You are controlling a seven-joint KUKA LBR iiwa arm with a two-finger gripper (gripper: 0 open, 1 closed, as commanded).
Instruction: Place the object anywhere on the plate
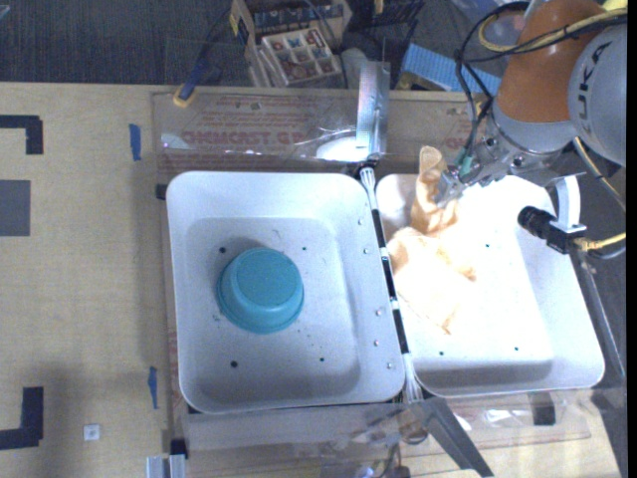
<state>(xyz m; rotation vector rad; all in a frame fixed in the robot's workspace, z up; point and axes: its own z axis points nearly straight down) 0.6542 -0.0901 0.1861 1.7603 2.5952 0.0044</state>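
Two white bins sit on the table (80, 297). At 3 o'clock, glare blurs the cloth (438, 257), which the hand (450, 185) pinches by its top.

One fixed camera looks down at a slant on both white bins (269, 192).

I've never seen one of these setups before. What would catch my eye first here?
Probably the big grey and orange arm reaching in at the upper right, its gripper lifting one end of a pale cloth in the right bin. Next, the blue bowl-like dish sitting upside down in the left bin.
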